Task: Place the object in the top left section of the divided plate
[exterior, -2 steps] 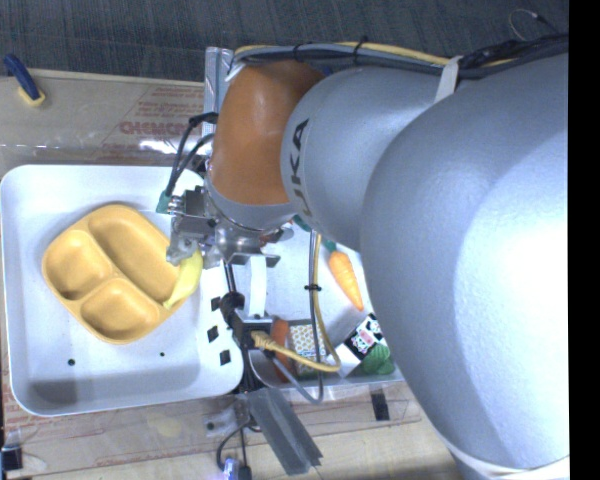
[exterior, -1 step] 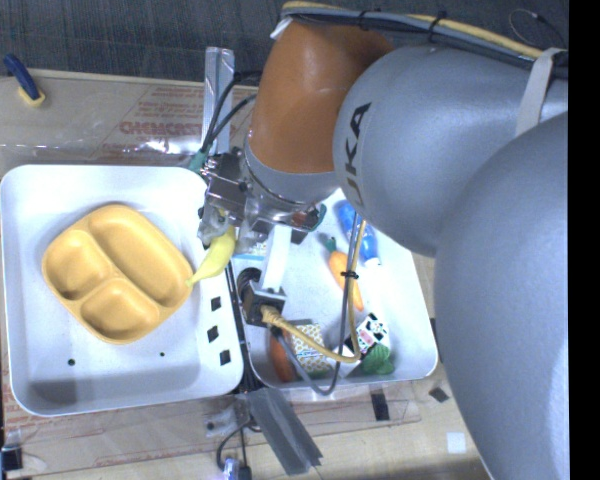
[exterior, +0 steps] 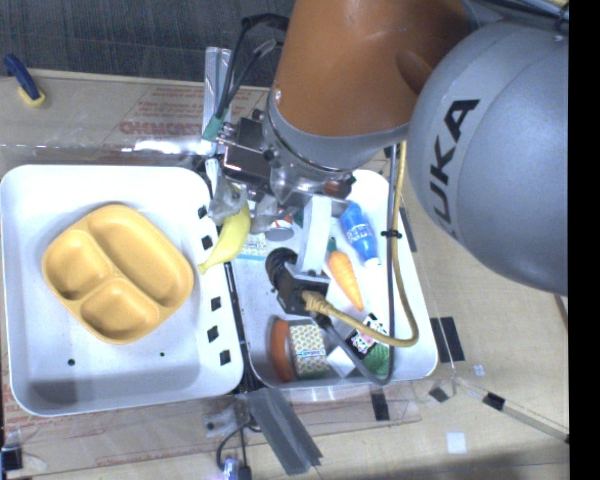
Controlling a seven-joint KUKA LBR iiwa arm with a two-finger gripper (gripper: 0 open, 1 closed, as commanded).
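Yellow: one divided plate, one banana under the hand, grip state unclear.

Even, fairly bright overhead light falls on the scene, washing the left white bin nearly flat while a soft grey shadow pools in its lower left corner. Broad pale sheen shows on the orange band and the grey arm housing, which sit close to the lens and look slightly soft, and glare streaks the clear plastic sheet on the surface behind the bins. The picture is low in resolution and a little grainy, with fine detail among the small items in the right bin smeared.
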